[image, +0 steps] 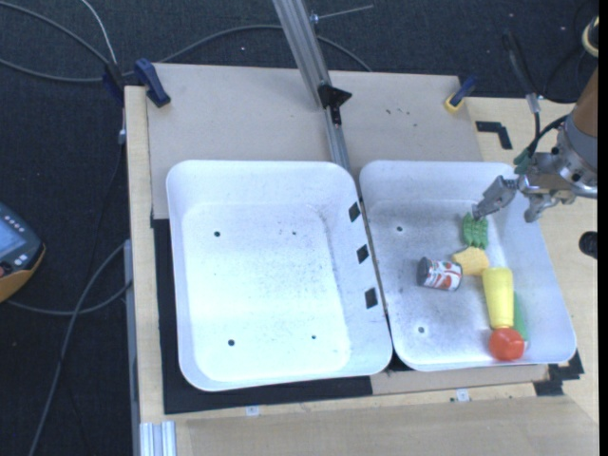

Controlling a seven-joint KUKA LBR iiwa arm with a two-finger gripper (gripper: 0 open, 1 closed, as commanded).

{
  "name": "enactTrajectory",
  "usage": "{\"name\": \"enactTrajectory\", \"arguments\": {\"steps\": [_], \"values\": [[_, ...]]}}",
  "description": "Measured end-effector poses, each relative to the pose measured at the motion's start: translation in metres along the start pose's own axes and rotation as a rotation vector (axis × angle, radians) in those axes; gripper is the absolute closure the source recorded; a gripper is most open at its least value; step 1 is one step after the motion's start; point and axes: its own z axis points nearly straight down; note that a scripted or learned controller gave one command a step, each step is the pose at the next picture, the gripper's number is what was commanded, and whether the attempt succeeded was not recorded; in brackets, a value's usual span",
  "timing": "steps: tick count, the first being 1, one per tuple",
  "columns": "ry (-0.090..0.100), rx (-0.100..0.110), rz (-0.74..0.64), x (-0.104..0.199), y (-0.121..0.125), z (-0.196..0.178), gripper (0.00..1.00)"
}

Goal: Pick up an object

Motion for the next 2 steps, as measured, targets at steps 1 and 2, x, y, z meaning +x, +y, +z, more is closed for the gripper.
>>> {"name": "enactTrajectory", "arguments": {"steps": [1, 2], "values": [[0.002, 0.004, -0.003, 0.033, 0.101, 0.031, 0.00], [0.001, 0.003, -0.002, 0.066, 0.110, 0.071, 0.00]]}}
